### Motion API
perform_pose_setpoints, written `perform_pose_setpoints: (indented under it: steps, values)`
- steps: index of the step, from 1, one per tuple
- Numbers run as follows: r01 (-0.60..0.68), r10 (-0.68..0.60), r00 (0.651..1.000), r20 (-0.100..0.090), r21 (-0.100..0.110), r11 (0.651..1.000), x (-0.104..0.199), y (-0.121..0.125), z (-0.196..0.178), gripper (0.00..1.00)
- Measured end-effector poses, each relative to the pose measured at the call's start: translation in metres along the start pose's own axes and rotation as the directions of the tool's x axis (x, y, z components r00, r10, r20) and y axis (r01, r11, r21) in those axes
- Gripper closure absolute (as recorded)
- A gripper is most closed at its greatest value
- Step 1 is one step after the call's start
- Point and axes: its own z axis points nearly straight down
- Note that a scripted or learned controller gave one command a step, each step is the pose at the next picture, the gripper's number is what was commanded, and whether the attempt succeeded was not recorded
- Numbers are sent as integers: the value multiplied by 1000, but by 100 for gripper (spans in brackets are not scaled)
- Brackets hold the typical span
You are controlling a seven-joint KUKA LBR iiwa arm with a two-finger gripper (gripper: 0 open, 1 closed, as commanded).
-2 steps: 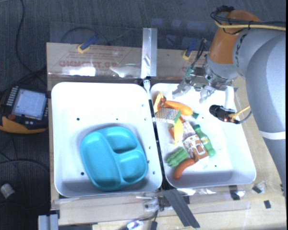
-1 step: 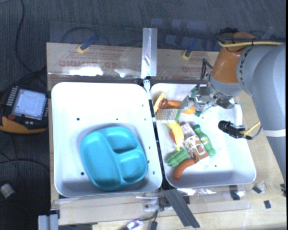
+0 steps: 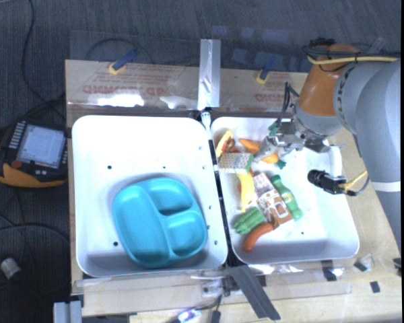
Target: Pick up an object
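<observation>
In the right-hand bin (image 3: 337, 237), near its far edge, my jaws (image 3: 283, 142) hang low over the heap of toy food; from this angle I cannot tell whether they stand wide or narrow, and nothing shows between them. My grey arm (image 3: 377, 113) reaches in from the right, the orange band (image 3: 320, 89) just above the wrist. Just beside my jaws lie small orange pieces (image 3: 250, 144), and next to those a pale speckled block (image 3: 234, 160). A yellow banana (image 3: 246, 184) lies nearer the bin's left wall, a printed carton (image 3: 269, 197) touching it, with a green bottle (image 3: 286, 197) on the carton's other side. Closer to the near rim sit a green vegetable (image 3: 249, 219) and a reddish sausage (image 3: 257, 234), touching each other. The left bin (image 3: 94, 140) holds a blue divided tray (image 3: 160, 221). Off the tabletop (image 3: 148, 79), on the carpet to the left, rests a handheld pendant with a screen (image 3: 34, 152).
</observation>
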Motion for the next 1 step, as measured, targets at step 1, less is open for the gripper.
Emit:
perform_pose_setpoints:
  steps: [1]
  values:
    - [-39,39,999,3,-6,999,77,-6,-88,100]
